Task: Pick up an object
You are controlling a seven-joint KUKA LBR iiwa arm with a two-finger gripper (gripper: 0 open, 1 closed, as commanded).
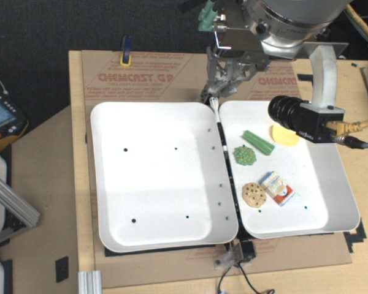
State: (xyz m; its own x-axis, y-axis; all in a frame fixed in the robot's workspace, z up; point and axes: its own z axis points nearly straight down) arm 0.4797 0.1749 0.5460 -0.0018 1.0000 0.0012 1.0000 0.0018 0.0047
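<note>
The arm hangs over the far edge of the counter, its jaws above the seam between the two bins. The right bin holds a green stick, a green ball, a yellow piece, a cookie and a small carton. The left bin sits alongside.

I note in the right bin: green block lying tilted, yellow piece beside it, green round, cookie touching carton
</note>
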